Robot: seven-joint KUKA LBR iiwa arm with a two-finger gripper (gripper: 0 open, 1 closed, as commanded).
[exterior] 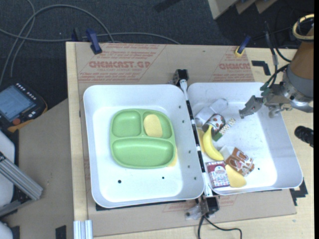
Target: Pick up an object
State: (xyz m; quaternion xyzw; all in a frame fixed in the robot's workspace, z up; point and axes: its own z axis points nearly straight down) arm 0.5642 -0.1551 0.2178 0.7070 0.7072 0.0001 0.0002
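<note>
Nearest the camera, at the lower left corner of the right bin (286, 148), lies a small printed card packet (218, 175), touching a yellow lemon-shaped piece (236, 178) at its 3 o'clock. A brown snack packet (240, 162) sits just above that piece, and a banana (210, 145) lies at the packet's 10 o'clock. A round dark-and-white item (215, 123) rests near the banana's top end. The jaws (247, 108) hang over the bin's upper part, at about 1 o'clock from the banana and apart from it, with nothing seen between them; whether they are released or clenched cannot be told. The left bin (99, 103) holds a green divided tray (142, 151).
</note>
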